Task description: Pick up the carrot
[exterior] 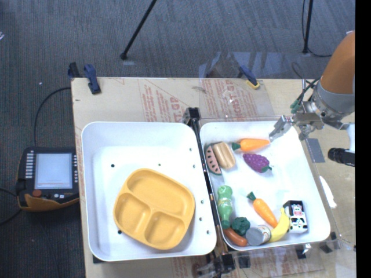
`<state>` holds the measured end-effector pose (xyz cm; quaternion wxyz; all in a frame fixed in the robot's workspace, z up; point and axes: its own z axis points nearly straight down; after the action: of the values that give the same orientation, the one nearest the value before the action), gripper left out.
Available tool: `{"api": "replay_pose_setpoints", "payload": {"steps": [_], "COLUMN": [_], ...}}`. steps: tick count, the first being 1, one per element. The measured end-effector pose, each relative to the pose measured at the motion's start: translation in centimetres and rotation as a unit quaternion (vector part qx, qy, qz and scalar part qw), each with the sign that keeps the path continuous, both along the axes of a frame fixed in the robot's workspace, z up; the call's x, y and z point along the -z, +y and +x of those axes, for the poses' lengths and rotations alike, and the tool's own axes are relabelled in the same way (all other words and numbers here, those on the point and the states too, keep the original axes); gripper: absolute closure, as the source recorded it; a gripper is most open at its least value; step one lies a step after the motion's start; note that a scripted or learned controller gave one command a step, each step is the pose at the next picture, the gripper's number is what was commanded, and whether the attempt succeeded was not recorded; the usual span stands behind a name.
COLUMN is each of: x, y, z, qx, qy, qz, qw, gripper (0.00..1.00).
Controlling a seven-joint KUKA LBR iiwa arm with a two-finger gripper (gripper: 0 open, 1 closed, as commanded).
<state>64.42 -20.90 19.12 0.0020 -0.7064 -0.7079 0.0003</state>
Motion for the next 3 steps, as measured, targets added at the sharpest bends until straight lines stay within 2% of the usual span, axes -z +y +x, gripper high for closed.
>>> {"api": "replay_pose_setpoints", "payload": {"steps": [1,2,3], "x": [10.7,10.4,10.6], "y": [3.8,8.4,6.5], "z": [-0.1,0.0,-12.5], "qx": [0.006,0.114,0.184], "qy": [0.002,0.003,0.006], "qz": [0.0009,0.0004,0.0], "qw": [1.0,0.9935,0.9828], "gripper": [0.0,0.0,0.0]}}
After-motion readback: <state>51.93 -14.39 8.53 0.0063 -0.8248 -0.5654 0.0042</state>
